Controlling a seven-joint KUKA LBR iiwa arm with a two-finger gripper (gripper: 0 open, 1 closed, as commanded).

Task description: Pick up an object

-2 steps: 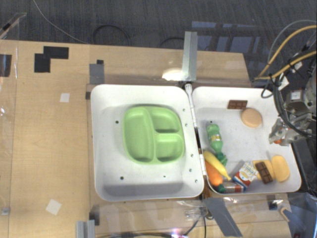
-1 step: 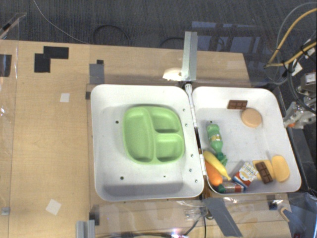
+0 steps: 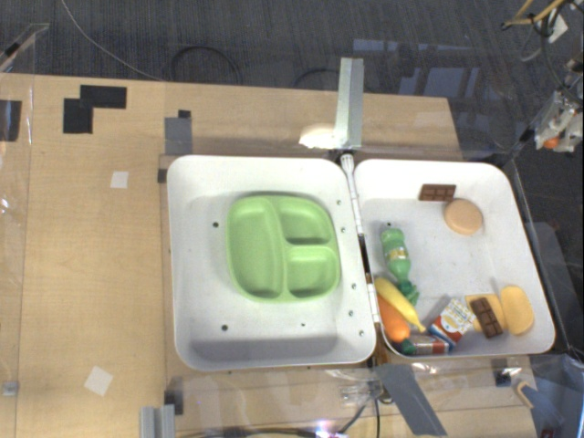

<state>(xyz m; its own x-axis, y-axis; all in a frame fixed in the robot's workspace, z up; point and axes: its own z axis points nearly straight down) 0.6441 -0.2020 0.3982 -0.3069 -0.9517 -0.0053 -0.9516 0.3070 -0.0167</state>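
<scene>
Banana (image 3: 399,301) in right bin (image 3: 497,173), gripper (image 3: 558,124) well apart past bin's far-right corner, open or closed unclear

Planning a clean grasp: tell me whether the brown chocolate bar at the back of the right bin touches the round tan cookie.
Apart. The camera view shows white bin floor between the chocolate bar and the cookie.
</scene>
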